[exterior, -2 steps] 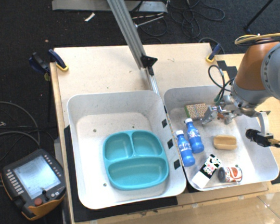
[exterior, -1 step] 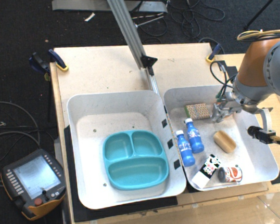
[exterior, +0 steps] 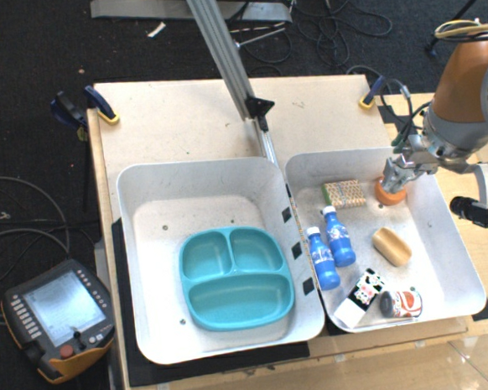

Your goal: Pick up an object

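Note:
My gripper [exterior: 395, 177] hangs over the far right corner of the right bin [exterior: 449, 241]. It is directly above a small orange object [exterior: 387, 193] and seems to touch its top. In the same bin lie a tan patterned block [exterior: 345, 193], two blue bottles [exterior: 321, 260] [exterior: 339, 238], a tan oval piece [exterior: 392, 246], a black-and-white carton [exterior: 361, 296] and a small red, white and black item [exterior: 402, 303].
The left bin [exterior: 147, 240] holds a teal divided tray [exterior: 235, 276]. A slanted metal pole [exterior: 229, 52] meets the bench between the bins. Clamps sit on the bench's far corners. A teach pendant [exterior: 56, 318] lies on the floor at left.

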{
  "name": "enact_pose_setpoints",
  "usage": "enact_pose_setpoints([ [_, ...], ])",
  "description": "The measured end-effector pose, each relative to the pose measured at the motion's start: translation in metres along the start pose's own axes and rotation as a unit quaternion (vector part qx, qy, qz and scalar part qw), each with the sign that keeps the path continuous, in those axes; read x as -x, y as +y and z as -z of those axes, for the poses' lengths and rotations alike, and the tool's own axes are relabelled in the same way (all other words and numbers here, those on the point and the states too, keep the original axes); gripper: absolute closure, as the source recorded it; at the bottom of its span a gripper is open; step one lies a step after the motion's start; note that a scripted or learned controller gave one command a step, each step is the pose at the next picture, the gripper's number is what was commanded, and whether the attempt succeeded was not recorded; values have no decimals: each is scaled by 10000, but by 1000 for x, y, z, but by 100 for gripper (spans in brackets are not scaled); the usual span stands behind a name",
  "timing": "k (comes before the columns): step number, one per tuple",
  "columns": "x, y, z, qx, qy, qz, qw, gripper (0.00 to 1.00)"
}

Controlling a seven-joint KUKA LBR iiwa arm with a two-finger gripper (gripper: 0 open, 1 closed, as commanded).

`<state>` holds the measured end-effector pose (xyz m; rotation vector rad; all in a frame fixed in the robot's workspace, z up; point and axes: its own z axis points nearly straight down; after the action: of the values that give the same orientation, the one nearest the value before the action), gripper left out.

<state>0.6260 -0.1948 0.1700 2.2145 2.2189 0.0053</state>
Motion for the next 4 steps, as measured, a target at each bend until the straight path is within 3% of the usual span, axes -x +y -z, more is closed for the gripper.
enact_pose_setpoints([
  [1, 5, -7, 54, 0, -3, -11, 10000, 100],
  [2, 5, -6, 67, -19, 6, -2, 10000, 100],
  [3, -50, 4, 56, -38, 22, 29, 10000, 100],
  [4, -105, 13, 68, -22, 17, 34, 10000, 100],
])
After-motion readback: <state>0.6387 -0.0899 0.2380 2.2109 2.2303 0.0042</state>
